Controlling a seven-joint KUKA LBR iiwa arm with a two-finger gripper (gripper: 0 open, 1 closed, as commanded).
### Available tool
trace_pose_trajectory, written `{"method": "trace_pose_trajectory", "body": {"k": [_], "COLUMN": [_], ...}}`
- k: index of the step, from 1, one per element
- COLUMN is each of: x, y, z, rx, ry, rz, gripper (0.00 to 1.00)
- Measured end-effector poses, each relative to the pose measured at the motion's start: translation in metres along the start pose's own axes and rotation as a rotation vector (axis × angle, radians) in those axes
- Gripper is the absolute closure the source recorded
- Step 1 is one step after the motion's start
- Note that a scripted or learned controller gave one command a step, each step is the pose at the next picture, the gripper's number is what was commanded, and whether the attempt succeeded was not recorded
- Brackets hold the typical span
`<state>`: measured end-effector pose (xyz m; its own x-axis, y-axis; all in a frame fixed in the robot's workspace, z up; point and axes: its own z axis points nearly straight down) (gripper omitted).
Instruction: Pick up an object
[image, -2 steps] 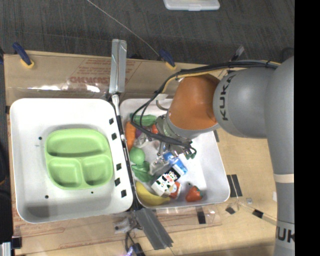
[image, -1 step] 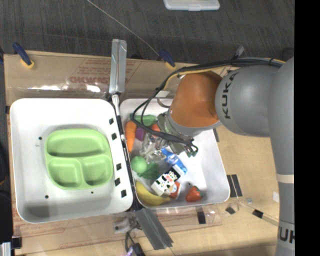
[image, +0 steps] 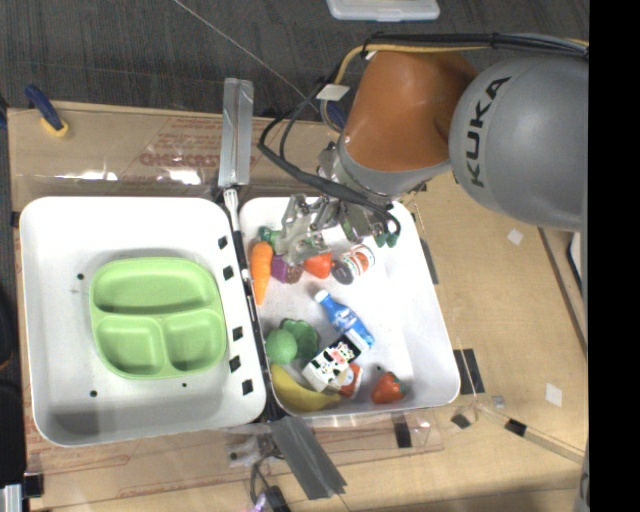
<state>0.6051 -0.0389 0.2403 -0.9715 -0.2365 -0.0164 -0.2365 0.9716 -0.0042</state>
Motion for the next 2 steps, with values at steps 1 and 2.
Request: {"method": "trace_pose_trajectory", "body": {"k": [1, 2], "x": [-0.046, -0.051], "y": [-0.035, -0.013], "z": [-0.01, -0.033], "rx": [-0.005, -0.006], "ry": [0.011, 0.01], "rz": [-0.333, -0.438], "gripper": [1.0, 1.0]}}
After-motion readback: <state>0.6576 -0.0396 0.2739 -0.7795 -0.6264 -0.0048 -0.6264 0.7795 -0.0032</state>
